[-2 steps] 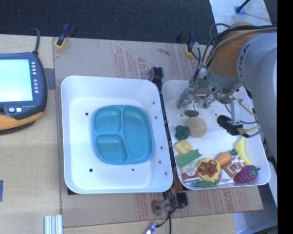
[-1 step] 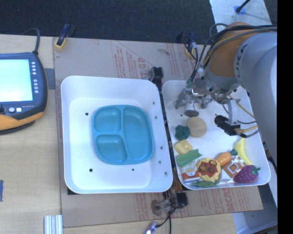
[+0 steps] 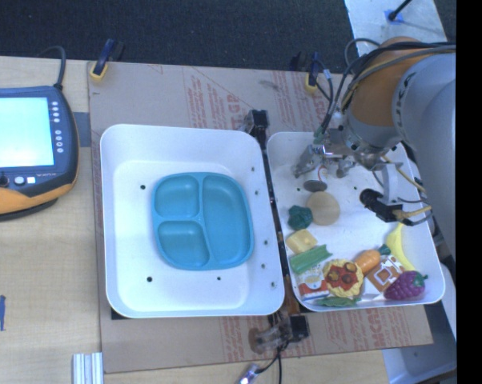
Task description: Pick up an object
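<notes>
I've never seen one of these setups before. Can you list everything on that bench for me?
Bins: two, white, side by side on the bench.
Divided plate: one, light blue, in the left bin.
Toy foods: a heap in the right bin's near end, including a banana, yellow; grapes, purple; a pizza slice, red and yellow.
Round lump: one, tan, middle of the right bin.
Screen tablet: one, grey and orange, far left.
Arm: one, grey with orange band, from the right.
Gripper: one, above the right bin's far end.
</notes>
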{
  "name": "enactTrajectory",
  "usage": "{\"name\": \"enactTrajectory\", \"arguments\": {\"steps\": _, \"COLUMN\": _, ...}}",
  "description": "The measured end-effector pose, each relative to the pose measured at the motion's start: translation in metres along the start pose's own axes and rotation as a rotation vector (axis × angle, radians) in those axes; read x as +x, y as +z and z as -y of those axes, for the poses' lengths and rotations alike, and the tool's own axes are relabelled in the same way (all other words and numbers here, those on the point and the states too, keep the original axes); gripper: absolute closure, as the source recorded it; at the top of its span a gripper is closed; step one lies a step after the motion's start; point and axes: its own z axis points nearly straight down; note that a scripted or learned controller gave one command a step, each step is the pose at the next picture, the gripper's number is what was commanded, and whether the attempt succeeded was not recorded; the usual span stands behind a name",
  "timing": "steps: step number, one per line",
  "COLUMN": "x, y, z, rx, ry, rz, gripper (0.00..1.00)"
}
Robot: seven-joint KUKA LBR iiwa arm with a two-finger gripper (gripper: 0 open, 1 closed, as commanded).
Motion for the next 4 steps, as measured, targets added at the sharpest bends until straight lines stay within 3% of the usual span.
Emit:
{"name": "enactTrajectory", "arguments": {"steps": 1, "x": -0.002, "y": 0.000, "z": 0.000, "rx": -0.001, "ry": 0.000, "rz": 0.000, "gripper": 0.00}}
{"name": "enactTrajectory", "arguments": {"steps": 2, "x": 0.024, "y": 0.000, "z": 0.000, "rx": 0.004, "ry": -0.003, "rz": 0.000, "gripper": 0.00}}
{"name": "enactTrajectory", "arguments": {"steps": 4, "x": 0.011, "y": 0.000, "z": 0.000, "rx": 0.000, "ry": 0.000, "rz": 0.000, "gripper": 0.00}}
